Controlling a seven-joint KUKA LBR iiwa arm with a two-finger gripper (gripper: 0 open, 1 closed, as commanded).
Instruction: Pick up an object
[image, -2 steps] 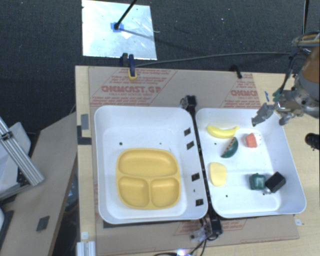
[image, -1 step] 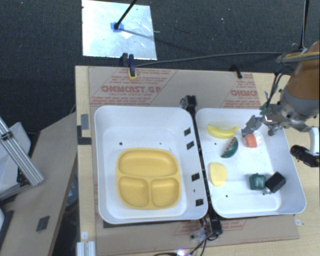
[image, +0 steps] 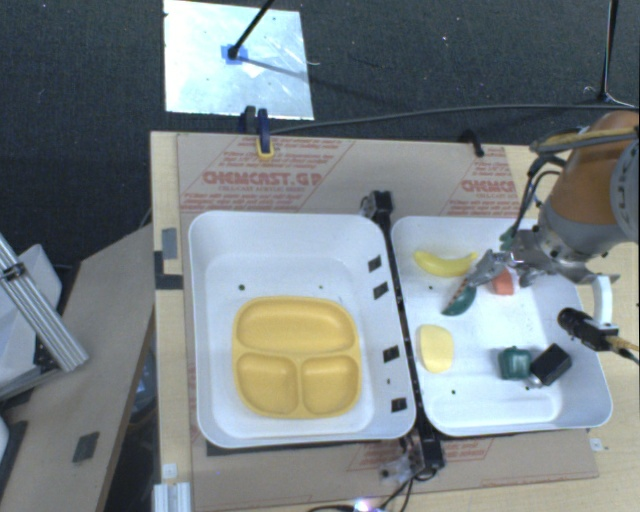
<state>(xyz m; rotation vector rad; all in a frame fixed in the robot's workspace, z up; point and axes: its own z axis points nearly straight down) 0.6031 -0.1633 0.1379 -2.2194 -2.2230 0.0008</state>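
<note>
In the camera view the gripper hangs low in the right bin, whether open or closed I cannot tell, crowded by the banana, a dark green piece and a red piece, so it may nudge them aside and catch nothing.

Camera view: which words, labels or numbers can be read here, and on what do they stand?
"CHEMCAST GP": red print on the brown board under the bins, left of centre.
The same red print, slanted, near the board's right corner: partly hidden, too blurred to read surely.
No other text is readable.
</note>
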